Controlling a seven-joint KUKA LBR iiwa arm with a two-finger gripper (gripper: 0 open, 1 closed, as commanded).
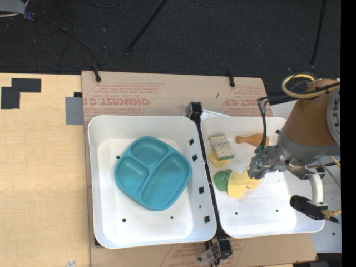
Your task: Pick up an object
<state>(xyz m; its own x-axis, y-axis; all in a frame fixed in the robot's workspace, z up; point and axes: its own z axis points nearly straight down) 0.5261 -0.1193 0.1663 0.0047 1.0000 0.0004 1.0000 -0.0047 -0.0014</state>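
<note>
Lying flat, orange utensil (pixel 250 139) pointing left-right

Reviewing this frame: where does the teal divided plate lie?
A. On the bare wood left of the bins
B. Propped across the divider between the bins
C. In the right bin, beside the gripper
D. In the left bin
D. The plate lies flat inside the left bin, apart from the divider; the gripper is over the right bin, among the small items there.
</note>
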